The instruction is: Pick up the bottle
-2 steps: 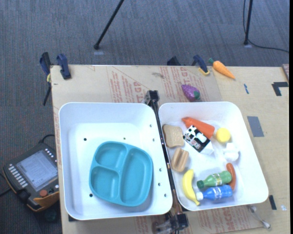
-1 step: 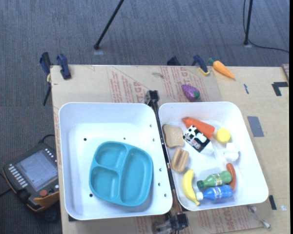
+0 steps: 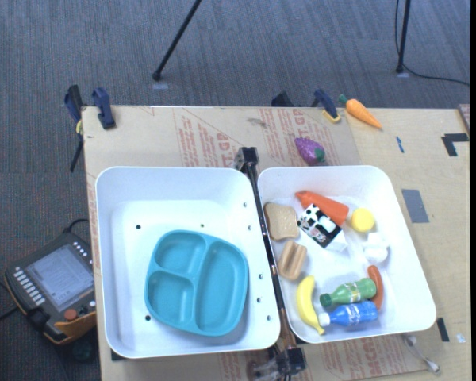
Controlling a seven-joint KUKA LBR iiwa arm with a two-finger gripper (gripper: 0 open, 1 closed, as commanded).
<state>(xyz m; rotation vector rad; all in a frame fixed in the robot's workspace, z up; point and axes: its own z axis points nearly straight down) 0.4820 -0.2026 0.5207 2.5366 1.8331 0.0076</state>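
You see 2 white bins: the left bin (image 3: pixel 111 213) holds a teal divided tray (image 3: pixel 197 282). The green bottle (image 3: pixel 347 294) lies on its side near the right bin's (image 3: pixel 408 248) front edge, between a banana (image 3: pixel 305 302) and a blue bottle (image 3: pixel 351 315), touching both.
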